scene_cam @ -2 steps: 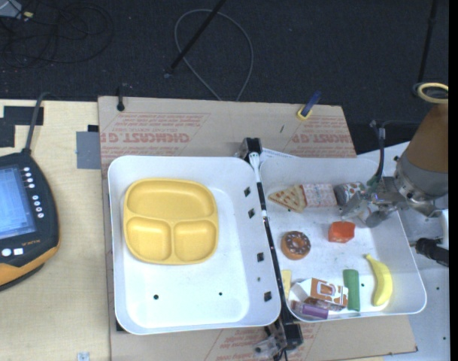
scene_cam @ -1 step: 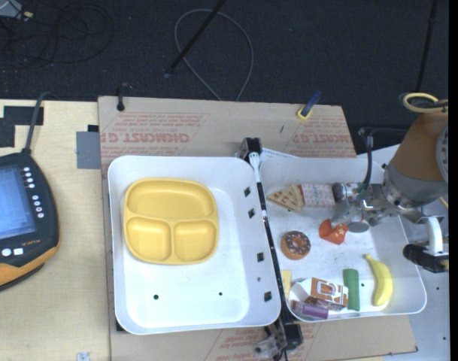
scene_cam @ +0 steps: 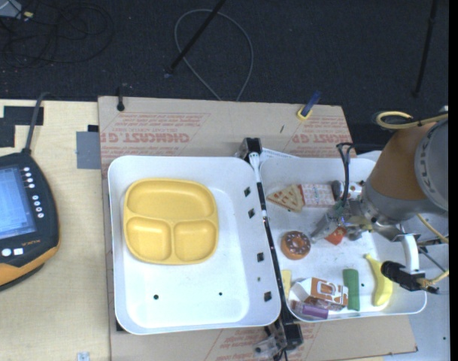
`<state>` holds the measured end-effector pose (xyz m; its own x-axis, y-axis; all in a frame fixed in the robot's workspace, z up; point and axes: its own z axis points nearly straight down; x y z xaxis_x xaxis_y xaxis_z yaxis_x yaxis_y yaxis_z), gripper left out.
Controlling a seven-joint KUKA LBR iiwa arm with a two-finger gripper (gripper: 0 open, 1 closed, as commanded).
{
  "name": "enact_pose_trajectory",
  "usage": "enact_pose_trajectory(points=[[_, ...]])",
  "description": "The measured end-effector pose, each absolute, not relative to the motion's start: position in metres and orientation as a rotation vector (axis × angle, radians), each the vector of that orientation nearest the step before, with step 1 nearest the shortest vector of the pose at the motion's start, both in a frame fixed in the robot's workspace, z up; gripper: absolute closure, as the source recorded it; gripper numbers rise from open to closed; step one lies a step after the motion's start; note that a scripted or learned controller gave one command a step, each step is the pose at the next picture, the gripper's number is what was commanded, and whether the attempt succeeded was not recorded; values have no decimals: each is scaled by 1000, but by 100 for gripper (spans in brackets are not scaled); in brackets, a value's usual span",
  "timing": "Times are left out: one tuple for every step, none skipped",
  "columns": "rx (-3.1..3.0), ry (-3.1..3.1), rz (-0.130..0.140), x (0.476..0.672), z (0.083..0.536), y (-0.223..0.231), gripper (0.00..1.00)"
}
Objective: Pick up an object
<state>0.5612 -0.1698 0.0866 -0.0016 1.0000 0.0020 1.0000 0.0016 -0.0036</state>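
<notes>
My gripper (scene_cam: 338, 222) is low over the middle of the right bin (scene_cam: 409, 305), with the grey arm and its orange band (scene_cam: 398, 168) reaching in from the right. A small red object (scene_cam: 335, 237) lies directly under the gripper's tip, and I cannot tell if they touch. To the left sit a chocolate donut (scene_cam: 295, 244), a pizza slice (scene_cam: 286, 198) and a pink wafer (scene_cam: 316, 194). A banana (scene_cam: 377, 280), a green stick (scene_cam: 351, 288) and a small printed box (scene_cam: 323, 291) lie at the bin's front.
The left bin (scene_cam: 138, 307) holds a yellow divided plate (scene_cam: 170, 220). A teach pendant (scene_cam: 14, 213) lies on the bench at far left. A black divider (scene_cam: 262, 232) separates the bins. Cables hang beside the arm at right.
</notes>
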Motion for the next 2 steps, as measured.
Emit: enact_pose_trajectory(points=[[-2221,-2222,3,610,88,-178,0],[-2211,-2220,2,543,87,-94,0]])
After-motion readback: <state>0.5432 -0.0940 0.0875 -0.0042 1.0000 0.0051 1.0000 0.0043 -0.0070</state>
